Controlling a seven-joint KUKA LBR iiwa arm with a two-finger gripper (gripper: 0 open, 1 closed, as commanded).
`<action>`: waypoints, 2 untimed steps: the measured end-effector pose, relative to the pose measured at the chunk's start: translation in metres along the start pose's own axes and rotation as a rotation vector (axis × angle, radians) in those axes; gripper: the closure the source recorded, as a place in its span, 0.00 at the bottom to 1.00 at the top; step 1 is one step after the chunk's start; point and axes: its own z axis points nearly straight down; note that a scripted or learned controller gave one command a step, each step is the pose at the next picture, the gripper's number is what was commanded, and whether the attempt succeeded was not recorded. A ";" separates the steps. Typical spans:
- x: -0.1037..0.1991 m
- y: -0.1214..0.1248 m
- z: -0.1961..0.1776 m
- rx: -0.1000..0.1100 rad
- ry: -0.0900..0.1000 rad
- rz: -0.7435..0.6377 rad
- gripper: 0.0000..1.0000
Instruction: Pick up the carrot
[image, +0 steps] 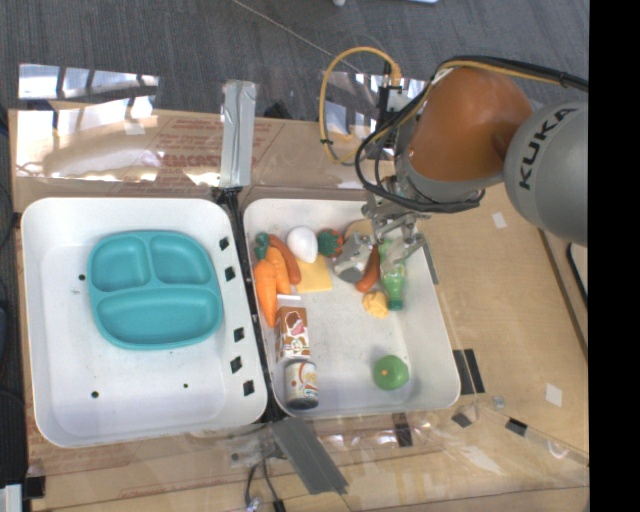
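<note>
An orange carrot (265, 287) with a green top lies along the left wall of the right bin (440, 330). A second orange carrot-like piece (286, 260) rests beside it. A smaller orange piece (371, 270) sits right under my gripper (380, 250), which hangs low over the upper middle of the right bin. The gripper's body hides part of that piece, and whether it touches it is unclear. The arm's orange band (465, 125) is above the bin's far edge.
The right bin also holds a white egg (302, 242), a yellow cheese slice (316, 276), a green bottle (393, 287), a yellow lump (376, 305), a green apple (391, 372) and a brown carton (294, 345). A teal divided plate (153, 288) lies in the left bin.
</note>
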 end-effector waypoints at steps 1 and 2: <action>0.020 0.007 0.004 -0.001 0.001 0.185 0.00; 0.024 0.056 0.068 0.006 0.000 0.153 0.00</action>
